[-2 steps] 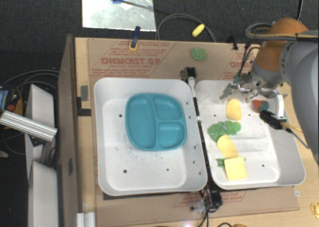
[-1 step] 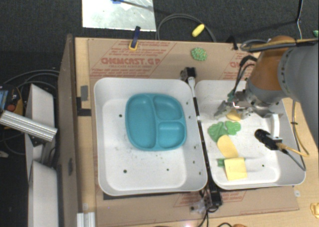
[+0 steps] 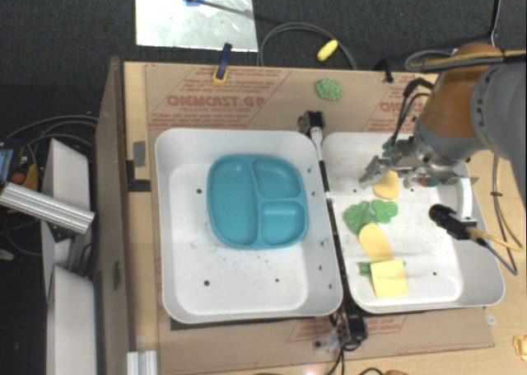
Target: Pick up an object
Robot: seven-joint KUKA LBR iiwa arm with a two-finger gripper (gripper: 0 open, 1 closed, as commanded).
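My gripper hangs over the back of the right bin and is open, with nothing between its fingers. Just below it lies a small pale yellow piece. In front of that sit a green leafy toy, a yellow oval piece and a yellow block, with a small green bit beside the block.
The left bin holds a blue divided plate. A black divider strip runs between the bins. On the cardboard behind the bins rests a green round thing; a yellow thing lies farther back on the dark floor.
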